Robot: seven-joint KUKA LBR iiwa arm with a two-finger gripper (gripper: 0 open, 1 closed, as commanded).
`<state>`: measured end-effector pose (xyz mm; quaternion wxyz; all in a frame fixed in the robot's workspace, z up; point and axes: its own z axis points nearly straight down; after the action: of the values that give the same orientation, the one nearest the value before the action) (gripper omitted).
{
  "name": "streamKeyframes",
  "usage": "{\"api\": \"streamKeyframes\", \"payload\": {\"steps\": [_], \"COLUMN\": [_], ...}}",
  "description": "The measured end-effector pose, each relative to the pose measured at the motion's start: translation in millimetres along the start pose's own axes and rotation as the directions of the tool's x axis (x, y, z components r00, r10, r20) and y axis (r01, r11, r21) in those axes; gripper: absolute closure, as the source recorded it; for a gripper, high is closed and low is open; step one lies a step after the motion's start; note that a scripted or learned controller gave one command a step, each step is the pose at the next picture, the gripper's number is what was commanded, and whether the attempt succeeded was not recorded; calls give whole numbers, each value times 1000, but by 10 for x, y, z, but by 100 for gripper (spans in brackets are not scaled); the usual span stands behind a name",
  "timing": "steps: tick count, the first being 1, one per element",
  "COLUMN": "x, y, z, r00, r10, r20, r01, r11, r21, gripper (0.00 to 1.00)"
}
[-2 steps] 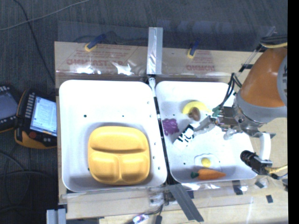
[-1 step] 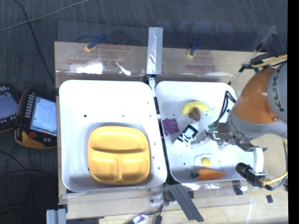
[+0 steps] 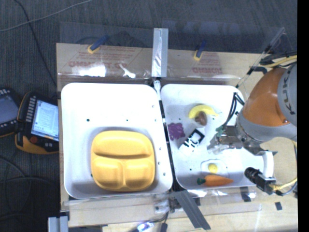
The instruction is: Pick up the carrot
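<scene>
Camera view: one carrot (image 3: pixel 217 180), one banana (image 3: pixel 201 112), two bins (image 3: pixel 77 100).

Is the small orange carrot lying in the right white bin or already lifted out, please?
In the bin: the small orange carrot lies flat on the floor of the right white bin, near its front wall, apart from the claw.

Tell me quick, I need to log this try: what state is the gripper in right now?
Gripper: cannot be told from the camera view. It sits in the right bin, apart from the carrot, which lies on the bin floor.
</scene>
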<state>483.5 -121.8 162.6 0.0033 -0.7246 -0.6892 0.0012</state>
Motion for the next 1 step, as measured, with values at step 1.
{"api": "streamKeyframes", "payload": {"steps": [1], "x": [206], "y": [4], "z": [-736], "r00": [998], "r10": [-65], "r20": [6], "r01": [65], "r11": [998], "r21": [-5], "gripper": [100]}}
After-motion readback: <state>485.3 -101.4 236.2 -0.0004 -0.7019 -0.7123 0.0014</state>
